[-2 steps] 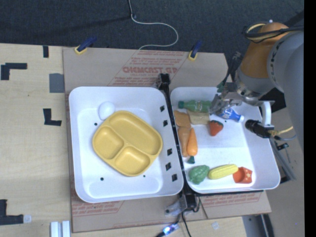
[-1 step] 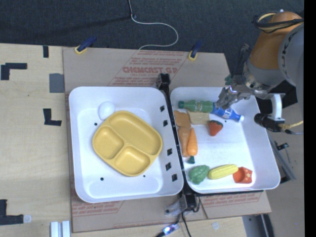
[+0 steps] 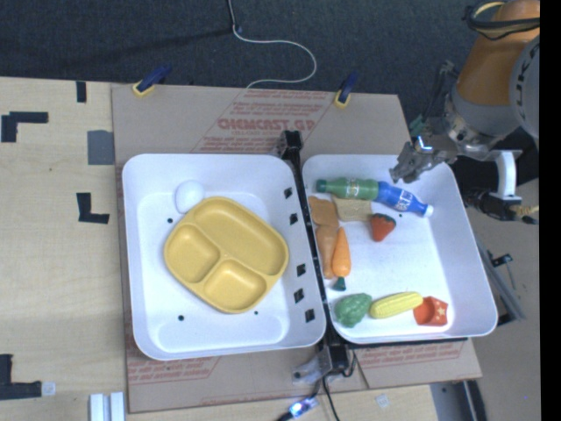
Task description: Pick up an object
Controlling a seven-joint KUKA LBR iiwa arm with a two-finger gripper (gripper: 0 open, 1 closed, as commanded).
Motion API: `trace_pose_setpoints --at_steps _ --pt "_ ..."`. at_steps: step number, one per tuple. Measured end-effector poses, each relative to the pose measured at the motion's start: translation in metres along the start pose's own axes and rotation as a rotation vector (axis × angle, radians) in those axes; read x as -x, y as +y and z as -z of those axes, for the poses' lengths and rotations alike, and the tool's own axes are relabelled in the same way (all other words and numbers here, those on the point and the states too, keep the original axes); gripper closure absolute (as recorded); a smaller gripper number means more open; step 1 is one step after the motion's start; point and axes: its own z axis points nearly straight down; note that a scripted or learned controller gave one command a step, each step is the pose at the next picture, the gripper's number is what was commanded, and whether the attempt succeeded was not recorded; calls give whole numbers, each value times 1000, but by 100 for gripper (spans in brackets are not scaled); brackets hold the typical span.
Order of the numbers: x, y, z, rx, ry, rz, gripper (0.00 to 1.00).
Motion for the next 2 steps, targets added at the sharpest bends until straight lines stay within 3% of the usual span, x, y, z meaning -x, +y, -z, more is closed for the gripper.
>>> trace_pose_setpoints --at_steps 2 --pt "-49 -77 -1 -7 0 -1 100"
